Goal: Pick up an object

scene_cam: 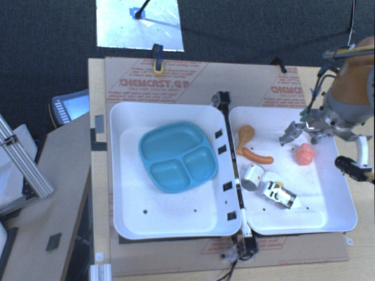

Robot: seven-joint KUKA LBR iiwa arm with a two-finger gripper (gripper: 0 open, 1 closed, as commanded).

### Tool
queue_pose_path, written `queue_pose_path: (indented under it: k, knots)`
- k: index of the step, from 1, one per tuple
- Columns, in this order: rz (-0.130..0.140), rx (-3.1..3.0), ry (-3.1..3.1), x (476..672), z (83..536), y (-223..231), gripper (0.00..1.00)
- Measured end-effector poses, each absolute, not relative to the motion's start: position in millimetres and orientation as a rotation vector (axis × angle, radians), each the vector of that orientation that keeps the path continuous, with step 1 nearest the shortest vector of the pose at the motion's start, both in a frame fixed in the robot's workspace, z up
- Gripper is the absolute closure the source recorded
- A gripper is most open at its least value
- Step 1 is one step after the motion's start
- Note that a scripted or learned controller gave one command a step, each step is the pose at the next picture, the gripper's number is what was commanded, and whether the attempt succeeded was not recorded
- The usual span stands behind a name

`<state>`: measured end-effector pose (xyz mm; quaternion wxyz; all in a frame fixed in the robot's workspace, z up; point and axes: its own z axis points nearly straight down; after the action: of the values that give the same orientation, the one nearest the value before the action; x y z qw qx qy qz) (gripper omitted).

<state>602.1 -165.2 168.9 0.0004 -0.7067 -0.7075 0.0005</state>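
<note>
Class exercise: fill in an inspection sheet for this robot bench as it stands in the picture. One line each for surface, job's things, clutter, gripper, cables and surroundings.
Surface: two white bins side by side, left bin and right bin, on a cardboard-covered bench.
Job's things: in the right bin, a pink lump, an orange carrot-like piece, a tan curved piece, a white cylinder and a black-and-white block.
Clutter: blue divided tray in the left bin.
Gripper: gripper over the right bin, left of the pink lump, holding nothing visible.
Cables: thin black cable behind the bench.
Surroundings: dark carpet; shiny square plate; yellow clamp.
</note>
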Motion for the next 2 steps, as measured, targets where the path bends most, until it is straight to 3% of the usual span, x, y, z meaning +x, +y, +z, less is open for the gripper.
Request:
queue_pose_path:
  k: [2]
  knots:
    - [-0.004,-2.223,-2.228,602.3,85,-170,0.0]
